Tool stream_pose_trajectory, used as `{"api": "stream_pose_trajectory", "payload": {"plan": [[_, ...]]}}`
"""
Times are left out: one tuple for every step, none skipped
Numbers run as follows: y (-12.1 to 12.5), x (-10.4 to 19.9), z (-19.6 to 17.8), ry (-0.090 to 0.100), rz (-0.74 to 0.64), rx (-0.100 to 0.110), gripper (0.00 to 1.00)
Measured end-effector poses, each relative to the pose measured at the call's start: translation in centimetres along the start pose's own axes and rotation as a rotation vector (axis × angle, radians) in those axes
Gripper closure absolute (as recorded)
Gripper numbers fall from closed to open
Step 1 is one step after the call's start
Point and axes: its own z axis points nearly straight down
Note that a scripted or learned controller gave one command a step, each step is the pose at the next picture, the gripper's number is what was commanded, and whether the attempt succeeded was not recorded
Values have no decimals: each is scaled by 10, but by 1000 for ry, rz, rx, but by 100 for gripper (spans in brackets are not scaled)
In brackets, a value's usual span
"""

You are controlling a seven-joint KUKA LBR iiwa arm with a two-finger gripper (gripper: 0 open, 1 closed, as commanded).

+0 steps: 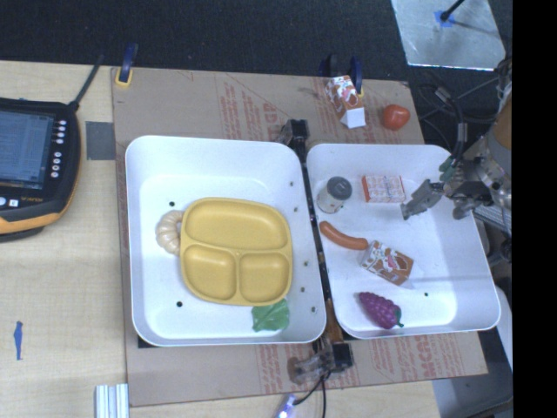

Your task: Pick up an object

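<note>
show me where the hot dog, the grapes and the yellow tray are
hot dog (343, 236): camera view, middle of the sausage, right bin.
grapes (378, 308): camera view, centre of the purple bunch, right bin.
yellow tray (233, 225): camera view, floor of its large top compartment, left bin.

Bright, even overhead light whitens the bins (218, 159); shadows are soft, focus slightly hazy.

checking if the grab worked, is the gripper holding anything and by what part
Nothing is held. The gripper hangs open over the right bin, with no object between its fingers; the nearest item, the small red and white packet, lies apart from it.
</note>
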Motion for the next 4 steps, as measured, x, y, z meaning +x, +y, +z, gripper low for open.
{"api": "stream_pose_trajectory", "payload": {"plan": [[7, 55, 79, -1, -2, 2, 0], [34, 38, 158, -1, 0, 2, 0], [-12, 48, 158, -1, -1, 1, 0], [-2, -9, 155, -1, 2, -1, 0]]}}
